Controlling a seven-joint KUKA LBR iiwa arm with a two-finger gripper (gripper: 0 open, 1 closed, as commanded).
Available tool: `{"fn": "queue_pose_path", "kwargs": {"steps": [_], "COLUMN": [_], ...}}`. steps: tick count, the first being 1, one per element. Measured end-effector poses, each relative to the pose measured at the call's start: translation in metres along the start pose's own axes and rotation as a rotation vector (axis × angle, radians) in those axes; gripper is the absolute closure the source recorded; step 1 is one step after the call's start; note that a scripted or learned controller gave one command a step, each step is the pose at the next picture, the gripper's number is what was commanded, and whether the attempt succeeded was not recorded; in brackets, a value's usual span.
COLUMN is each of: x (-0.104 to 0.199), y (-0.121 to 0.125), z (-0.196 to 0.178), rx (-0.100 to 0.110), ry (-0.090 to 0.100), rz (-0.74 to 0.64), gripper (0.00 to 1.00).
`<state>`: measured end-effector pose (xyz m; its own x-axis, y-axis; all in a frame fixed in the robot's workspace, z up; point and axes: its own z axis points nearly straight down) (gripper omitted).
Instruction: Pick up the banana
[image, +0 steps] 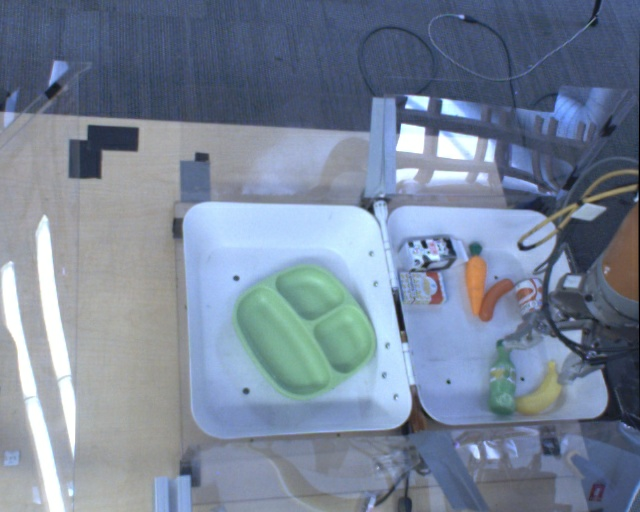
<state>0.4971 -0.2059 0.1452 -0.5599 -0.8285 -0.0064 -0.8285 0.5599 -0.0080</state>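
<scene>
Banana (541, 393): curved, smooth yellow, right bin (450, 400); tool (560, 345) above, spread wide.

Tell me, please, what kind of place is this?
Most likely a robot lab or test cell, not a kitchen. Two white bins sit fixed on a wooden bench, an arm reaches in over toy food such as a banana and a carrot, and loose cables lie on the carpet.
</scene>
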Motion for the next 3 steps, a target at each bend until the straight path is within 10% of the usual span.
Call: {"fn": "queue_pose_path", "kwargs": {"steps": [1, 3], "x": [-0.015, 0.004], "y": [-0.021, 0.006], "z": [0.056, 0.006], "rx": [0.003, -0.001], "ry": [-0.001, 0.0], "rz": [-0.086, -0.284], "gripper": [0.0, 0.0]}}
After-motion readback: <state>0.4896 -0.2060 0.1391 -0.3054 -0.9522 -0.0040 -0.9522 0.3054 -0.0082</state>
